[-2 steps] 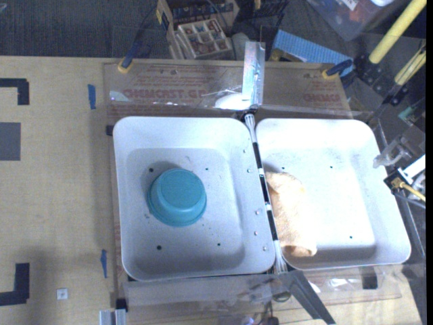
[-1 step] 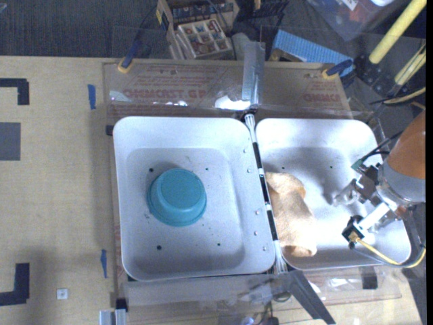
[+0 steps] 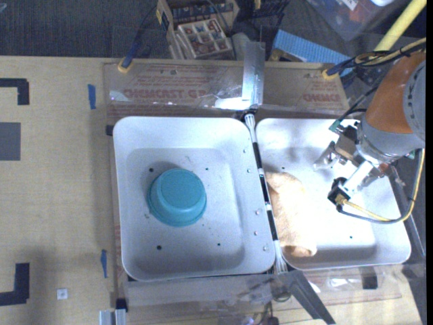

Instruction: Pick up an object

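Two bins (image 3: 128,141): one bowl (image 3: 177,196), one cloth (image 3: 289,212)

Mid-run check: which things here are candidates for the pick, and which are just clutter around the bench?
For the job:
teal bowl, upside down in the left bin
tan cloth in the right bin
claw over the right bin

Lying about:
wooden crate
blue pad

Bright glare on right bin (image 3: 379,249); bkgd dim, slightly soft.
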You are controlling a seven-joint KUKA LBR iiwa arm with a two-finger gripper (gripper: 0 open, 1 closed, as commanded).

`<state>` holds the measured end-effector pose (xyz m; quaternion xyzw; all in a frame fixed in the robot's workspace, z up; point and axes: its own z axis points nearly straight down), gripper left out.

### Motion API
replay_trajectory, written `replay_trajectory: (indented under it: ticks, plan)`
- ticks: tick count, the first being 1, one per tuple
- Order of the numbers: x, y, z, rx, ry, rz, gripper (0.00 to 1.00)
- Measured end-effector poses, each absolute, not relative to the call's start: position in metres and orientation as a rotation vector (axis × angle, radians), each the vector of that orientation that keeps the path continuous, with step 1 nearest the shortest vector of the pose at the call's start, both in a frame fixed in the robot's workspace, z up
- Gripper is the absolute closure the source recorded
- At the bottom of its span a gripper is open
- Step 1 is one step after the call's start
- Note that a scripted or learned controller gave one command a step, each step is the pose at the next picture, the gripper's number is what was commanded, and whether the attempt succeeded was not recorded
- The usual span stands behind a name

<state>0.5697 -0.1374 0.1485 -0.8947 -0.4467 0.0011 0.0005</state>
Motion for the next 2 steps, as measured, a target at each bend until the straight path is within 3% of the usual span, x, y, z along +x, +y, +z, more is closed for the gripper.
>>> replay_trajectory:
  ticks: [1,2]
  plan:
    - [0.603,-0.175,0.274,-2.634,-1.713,0.002,0.00]
    - [0.591,-0.203,0.133,-2.606,-1.749,0.004,0.00]
